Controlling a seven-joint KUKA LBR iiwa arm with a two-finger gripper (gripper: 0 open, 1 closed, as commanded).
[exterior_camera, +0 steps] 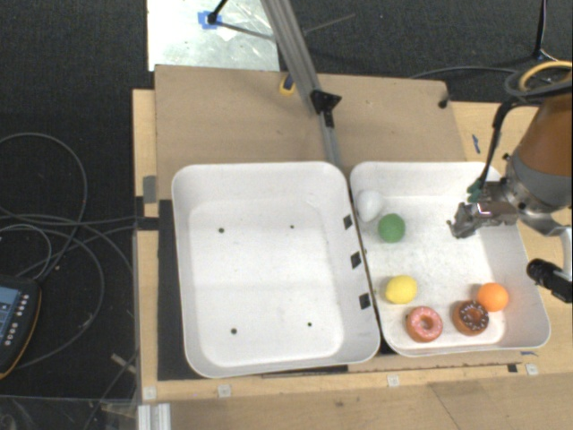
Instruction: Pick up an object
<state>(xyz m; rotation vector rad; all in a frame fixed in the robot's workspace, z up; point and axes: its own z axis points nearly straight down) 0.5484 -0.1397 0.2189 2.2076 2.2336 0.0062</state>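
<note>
Objects for picking all lie in the right bin (pixel 528 330); nothing lifted yet, as far as the camera view shows.

Camera view, right bin:
- white ball (pixel 368 205) in the far left corner, against the bin wall
- green ball (pixel 391 228) just beside it, nearer the camera
- yellow ball (pixel 401 288) by the left wall, lower down
- pink donut (pixel 423 323) near the front rim, just beside the yellow ball
- brown donut (pixel 471 317) to the right of the pink one, close but apart
- orange ball (pixel 492 296) touching or nearly touching the brown donut's far side; cannot tell which

Left bin (pixel 192 267): bare white floor with a few dark dots.

Arm (pixel 546 155) reaches in from the right. Gripper (pixel 465 226) sits over the upper middle of the right bin, over bare floor, well apart from the green ball on its left and from the orange ball and brown donut below it. Fingers too small and dark to read; cannot tell whether spread or closed. Nothing seen between them.

Progress, my reading: early stage. Arm is in the correct bin, but no object is contacted or raised. Height of the gripper over the floor is not clear from this slanted view. Left to do: settle on a target, line up over it, descend, close, lift clear. Green ball and orange ball look like the nearest candidates. Orange ball sits tight to the brown donut, so a grasp there may get crowded.
</note>
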